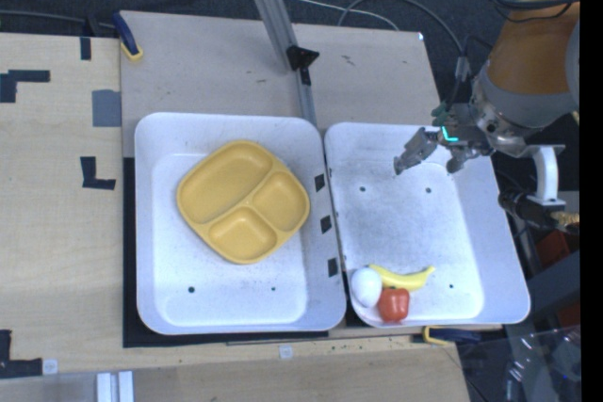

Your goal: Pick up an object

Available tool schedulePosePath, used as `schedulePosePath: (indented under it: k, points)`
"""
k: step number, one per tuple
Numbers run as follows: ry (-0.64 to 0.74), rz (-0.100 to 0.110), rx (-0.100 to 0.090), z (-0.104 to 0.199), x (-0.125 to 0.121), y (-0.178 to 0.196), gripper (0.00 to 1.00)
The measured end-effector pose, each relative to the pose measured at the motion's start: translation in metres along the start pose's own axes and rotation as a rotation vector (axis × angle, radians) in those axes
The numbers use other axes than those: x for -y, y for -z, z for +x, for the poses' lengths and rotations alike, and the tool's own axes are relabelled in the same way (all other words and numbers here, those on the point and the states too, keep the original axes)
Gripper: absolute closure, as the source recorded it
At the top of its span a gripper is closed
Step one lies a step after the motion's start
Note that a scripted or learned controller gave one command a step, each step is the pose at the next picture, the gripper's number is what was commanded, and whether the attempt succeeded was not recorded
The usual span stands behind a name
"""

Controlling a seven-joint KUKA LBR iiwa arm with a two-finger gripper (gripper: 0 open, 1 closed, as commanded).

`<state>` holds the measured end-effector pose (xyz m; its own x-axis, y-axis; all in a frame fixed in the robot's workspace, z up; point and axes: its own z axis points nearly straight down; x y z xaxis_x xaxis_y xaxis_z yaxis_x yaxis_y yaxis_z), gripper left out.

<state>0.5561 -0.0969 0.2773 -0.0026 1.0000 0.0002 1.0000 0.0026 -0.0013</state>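
In the right bin (424,221), at its near edge, lie a yellow banana (407,276), a white egg-shaped object (365,286) and a small red pepper (395,303), all touching each other. My gripper (432,155) hovers over the far right part of that bin, well away from these objects. Its two fingers are spread apart and nothing sits between them.
The left bin (160,297) holds a yellow divided plate (243,200). A grey metal pole (271,0) slants in from the top toward the gap between the bins. The arm's orange band (537,33) sits at the far right.
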Motion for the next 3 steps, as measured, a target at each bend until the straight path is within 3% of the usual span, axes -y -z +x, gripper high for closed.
schedulePosePath:
  k: [3]
  points:
    - [-0.001, 0.006, 0.0, -0.001, 0.008, -0.144, 0.0]
